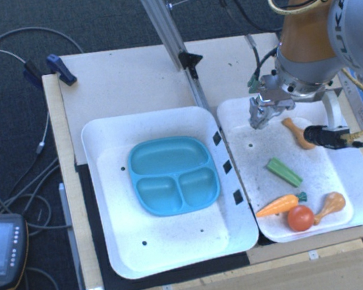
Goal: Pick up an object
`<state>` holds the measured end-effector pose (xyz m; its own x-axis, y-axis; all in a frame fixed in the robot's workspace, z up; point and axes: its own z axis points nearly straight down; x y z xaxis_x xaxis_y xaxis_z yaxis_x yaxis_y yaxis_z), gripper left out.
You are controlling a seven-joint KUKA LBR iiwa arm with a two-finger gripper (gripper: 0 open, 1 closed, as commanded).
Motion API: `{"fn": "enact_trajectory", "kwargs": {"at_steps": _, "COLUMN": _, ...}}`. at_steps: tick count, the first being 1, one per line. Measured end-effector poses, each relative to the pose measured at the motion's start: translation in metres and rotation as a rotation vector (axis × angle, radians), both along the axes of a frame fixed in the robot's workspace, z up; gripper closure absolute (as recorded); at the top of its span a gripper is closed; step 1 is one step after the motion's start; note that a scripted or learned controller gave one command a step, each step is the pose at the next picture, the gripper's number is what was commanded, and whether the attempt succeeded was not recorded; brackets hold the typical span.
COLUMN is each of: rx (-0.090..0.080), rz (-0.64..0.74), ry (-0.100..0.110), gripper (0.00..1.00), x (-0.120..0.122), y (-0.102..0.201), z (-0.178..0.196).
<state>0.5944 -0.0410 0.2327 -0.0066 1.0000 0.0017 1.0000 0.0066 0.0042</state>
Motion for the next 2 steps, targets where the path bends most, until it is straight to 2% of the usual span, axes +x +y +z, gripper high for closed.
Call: {"fn": "enact_trajectory", "kwargs": {"at_steps": 2, "rx": 0.001, "rz": 0.001, "ry": 0.002, "gripper": 1.00, "x": 0.029, "y": 0.119, "z": 0.000}}
